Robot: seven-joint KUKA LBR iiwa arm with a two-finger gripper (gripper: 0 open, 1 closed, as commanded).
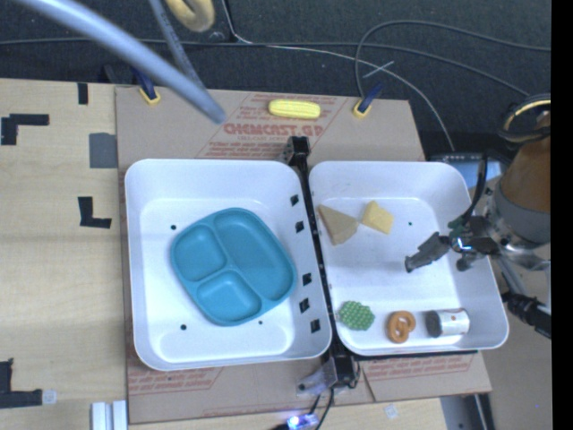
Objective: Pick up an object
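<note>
Scene: A KUKA arm reaches in over the right bin (pixel 466 191) of two white bins on a cardboard-covered bench, the gripper (pixel 421 258) hanging near that bin's right wall, above bare floor.
Gripper: The dark fingers point toward the bin's middle; whether they stand apart or together cannot be told from this slant, and nothing is seen between them.
Candidates: A tan wedge (pixel 337 224) and a yellow block (pixel 377 216) sit near the right bin's far edge, just beside each other. A green ball (pixel 356 314), an orange ring (pixel 400 326) and a grey-and-white cylinder (pixel 446 322) line the near edge.
Left bin: A blue divided plate (pixel 235 265) lies alone at its centre.
Outside: A yellow corn cob (pixel 294 109) rests on the cardboard beyond the bins' far edges.
Risk, empty close: The gripper hovers over bare floor, so a straight descent likely catches nothing.
Risk, wall: The cylinder and ring lie close to the near wall; fingers could strike the rim or push them aside.
Risk, slip: The ball and cylinder look apt to roll from an off-centre pinch.
Risk, crowding: Wedge and block sit close, so a grab may nudge both.
</note>
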